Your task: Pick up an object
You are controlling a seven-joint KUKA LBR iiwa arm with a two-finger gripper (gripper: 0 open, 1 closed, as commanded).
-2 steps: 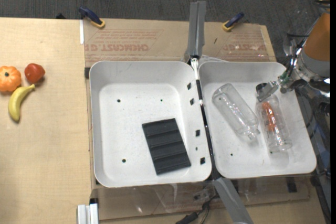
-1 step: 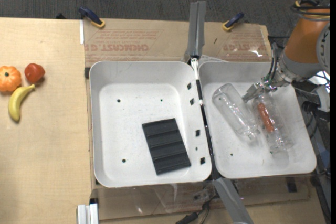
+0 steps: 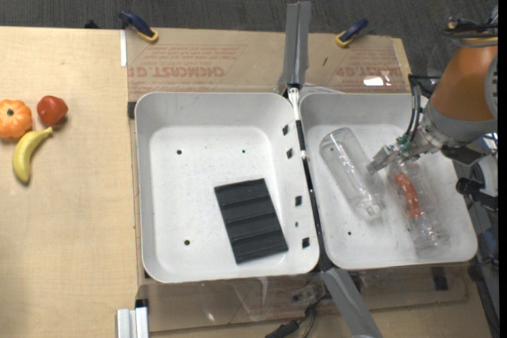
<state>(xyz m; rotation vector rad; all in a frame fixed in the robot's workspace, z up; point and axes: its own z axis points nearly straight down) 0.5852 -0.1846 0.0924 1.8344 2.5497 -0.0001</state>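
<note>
Two shallow white bins are seen side by side on the bench. In the left bin (image 3: 158, 194) a dark ridged block (image 3: 250, 219) is laid flat, slightly angled, toward the lower right part of the floor, apart from the walls.

Over to the right bin (image 3: 341, 249), where two clear plastic bottles are found. One clear bottle (image 3: 351, 172) is stretched slantwise from the upper middle of the bin down toward its centre. Just beside it, nearer the right wall, a second clear bottle with an orange patch inside (image 3: 413, 202) is laid lengthwise, its lower end close to the bin's front corner.

The gripper (image 3: 394, 156) is held low over the right bin, between the upper ends of the two bottles, with the grey arm and its orange band (image 3: 466, 83) reaching in above it. Whether the jaws are released or clenched cannot be told; nothing is clearly seen between them.

Outside the bins, on the wooden bench top at far left, an orange (image 3: 13, 120), a red apple (image 3: 51, 110) and a banana (image 3: 27, 154) are grouped together, touching or nearly so.
</note>
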